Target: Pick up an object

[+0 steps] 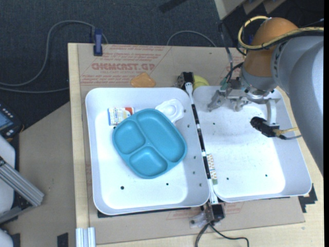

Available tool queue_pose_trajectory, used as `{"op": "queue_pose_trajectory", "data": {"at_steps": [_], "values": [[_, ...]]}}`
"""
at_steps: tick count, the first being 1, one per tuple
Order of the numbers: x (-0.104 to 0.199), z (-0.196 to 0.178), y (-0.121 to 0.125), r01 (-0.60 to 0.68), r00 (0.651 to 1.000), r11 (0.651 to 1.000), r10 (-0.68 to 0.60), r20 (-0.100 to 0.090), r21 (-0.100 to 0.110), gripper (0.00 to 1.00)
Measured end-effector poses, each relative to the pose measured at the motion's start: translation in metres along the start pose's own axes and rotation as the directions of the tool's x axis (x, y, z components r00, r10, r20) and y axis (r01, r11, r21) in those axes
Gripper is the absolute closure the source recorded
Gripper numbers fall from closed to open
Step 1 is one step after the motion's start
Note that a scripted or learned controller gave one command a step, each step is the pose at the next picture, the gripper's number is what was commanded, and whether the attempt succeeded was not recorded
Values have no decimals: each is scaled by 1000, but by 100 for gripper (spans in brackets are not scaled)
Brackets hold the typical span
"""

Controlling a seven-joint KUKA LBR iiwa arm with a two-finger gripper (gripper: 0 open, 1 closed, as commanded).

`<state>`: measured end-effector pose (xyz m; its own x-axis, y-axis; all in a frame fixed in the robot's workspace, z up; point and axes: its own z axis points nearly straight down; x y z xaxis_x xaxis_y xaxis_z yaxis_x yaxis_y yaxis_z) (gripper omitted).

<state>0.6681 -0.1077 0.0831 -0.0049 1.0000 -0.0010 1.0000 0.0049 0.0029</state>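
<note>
Blue three-compartment plastic plate (149, 143) lies flat in the left white bin (103, 179), long axis running upper-left to lower-right, overlapping a small white cup (171, 108) and a printed packet (118, 115). Gripper (234, 101) over the right white bin (257, 184), fingers apart, nothing between them.

Blue 3-section plate (148, 142) in left bin (103, 179), small carton (119, 115) behind, pincer (231, 100) over right bin (267, 184)

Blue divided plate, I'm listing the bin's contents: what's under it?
A small printed packet and a white object poke out from behind the blue divided plate; anything fully beneath is hidden.
</note>
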Motion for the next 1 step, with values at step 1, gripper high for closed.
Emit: {"op": "queue_pose_trajectory", "data": {"at_steps": [1], "values": [[13, -2, -1, -3, 1000, 1000, 3, -1, 3, 0]]}}
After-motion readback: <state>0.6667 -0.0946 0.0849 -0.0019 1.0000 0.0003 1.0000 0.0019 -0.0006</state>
